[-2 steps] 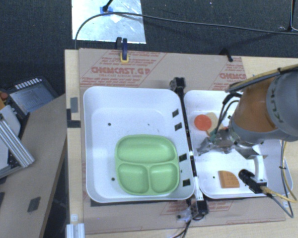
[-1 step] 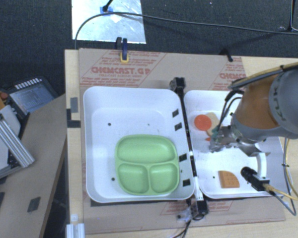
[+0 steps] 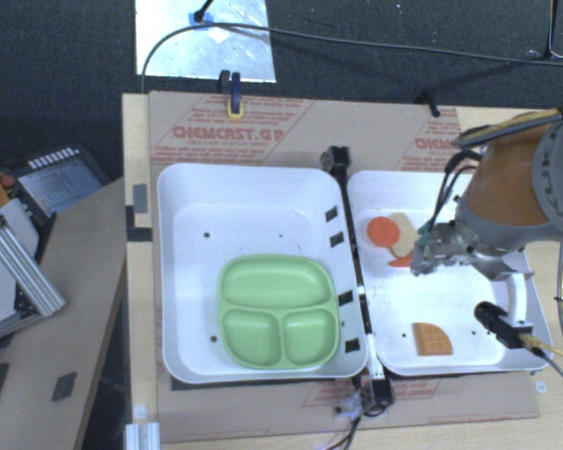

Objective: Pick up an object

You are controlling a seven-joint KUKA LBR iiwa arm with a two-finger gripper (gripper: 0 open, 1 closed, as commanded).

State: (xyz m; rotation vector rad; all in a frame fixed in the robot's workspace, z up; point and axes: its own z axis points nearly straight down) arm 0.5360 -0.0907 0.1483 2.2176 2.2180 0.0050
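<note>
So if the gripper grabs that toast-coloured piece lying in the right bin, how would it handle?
The toast piece looks thin and lies flat on the right bin floor, so fingers may struggle to get under it. It probably stays stiff, seems light, and shouldn't roll.

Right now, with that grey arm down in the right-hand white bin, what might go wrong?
1. The gripper is down among a tight cluster: a round orange-red disc and a pale tan piece. It might nudge them aside or catch the wrong one.
2. The small brown waffle-like piece lies apart near the right white bin's front wall, where the arm's sweep could bump it.
</note>
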